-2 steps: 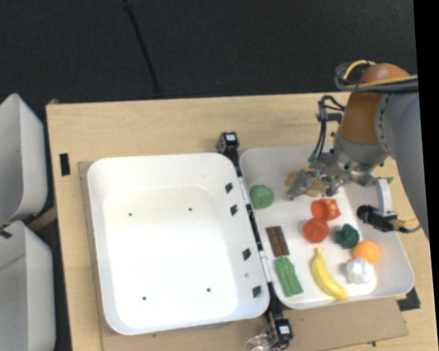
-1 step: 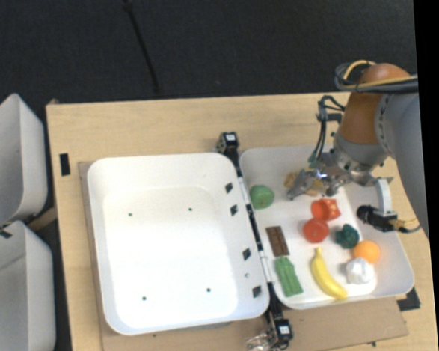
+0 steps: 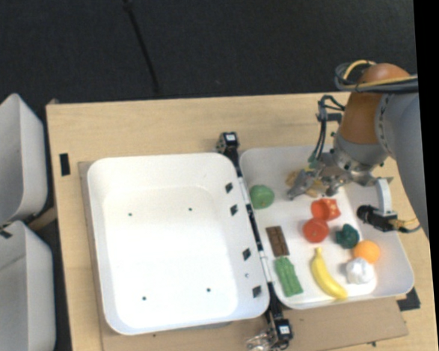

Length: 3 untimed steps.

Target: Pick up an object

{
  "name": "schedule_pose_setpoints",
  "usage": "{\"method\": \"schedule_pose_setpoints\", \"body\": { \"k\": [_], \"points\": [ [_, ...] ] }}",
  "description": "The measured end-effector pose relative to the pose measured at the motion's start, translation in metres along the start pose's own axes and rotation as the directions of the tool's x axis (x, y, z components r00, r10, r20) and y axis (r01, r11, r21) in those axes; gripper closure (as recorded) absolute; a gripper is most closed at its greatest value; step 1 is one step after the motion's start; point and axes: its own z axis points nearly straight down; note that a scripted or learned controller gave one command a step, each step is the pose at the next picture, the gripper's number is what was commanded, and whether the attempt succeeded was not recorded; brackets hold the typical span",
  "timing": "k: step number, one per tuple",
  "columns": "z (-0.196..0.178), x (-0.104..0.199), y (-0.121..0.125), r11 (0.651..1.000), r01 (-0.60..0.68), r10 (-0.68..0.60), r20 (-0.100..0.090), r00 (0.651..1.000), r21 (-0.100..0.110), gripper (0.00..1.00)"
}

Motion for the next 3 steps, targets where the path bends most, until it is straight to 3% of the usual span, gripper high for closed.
{"method": "schedule_pose_setpoints", "body": {
  "k": [3],
  "points": [
    [0.0001, 0.0000, 0.0000, 1.000, 0.001, -0.001, 0.000, 1.000, 0.000, 0.00]
  ]
}}
